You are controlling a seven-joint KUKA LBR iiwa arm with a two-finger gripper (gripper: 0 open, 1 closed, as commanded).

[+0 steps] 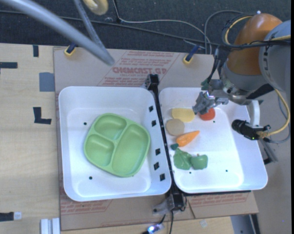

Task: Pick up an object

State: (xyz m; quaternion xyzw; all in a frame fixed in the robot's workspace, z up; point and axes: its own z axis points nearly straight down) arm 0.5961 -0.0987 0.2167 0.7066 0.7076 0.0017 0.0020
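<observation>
Red is the likely target: a small red round object (209, 114) sits in the upper middle of the right shallow white bin (244, 177), partly under the gripper (204, 106). The gripper is low over the bin, right at the red object's upper-left edge, touching it or just above it; can't tell which. Can't tell how far open the gripper is, and nothing is visibly held.

Step, as a judgement: approach/descent onto the pick, grasp not yet made. The next move calls for centring over the red object, since the gripper looks offset to one side, then closing on it and lifting straight up.

Neighbours in the same bin:
- A pale yellow oval piece (183, 114) is just beside the gripper on its left. It is the closest thing that could get nudged or caught in the grasp.
- A beige round piece (175, 126) sits below the yellow one, touching or nearly touching it.
- An orange carrot-shaped toy (187, 138) lies at a slant, near but clear of the red object.
- A green lumpy plastic vegetable (190, 161) is further down, well apart.

The left shallow white bin (65, 130) holds a light green divided plastic plate (117, 144), out of the way.

The red object looks round, so it may roll or squirt out if gripped off-centre.
</observation>
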